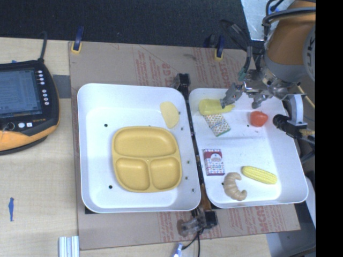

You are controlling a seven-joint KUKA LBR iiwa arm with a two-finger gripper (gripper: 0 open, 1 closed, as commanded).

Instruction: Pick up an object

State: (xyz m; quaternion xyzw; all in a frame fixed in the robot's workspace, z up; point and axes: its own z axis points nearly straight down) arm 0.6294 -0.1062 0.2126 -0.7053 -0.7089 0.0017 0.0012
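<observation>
A single fixed camera is looking down at a slant from above the bench, taking in both the left bin (86, 143) and the right bin (289, 159), arm (289, 36) entering from the right

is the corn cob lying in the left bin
No, the corn cob lies in the right bin, near the croissant.

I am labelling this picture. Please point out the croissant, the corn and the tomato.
croissant (235, 186): camera view, middle of its curved body.
corn (259, 175): camera view, middle of the cob.
tomato (258, 118): camera view, centre of its red top.
</observation>
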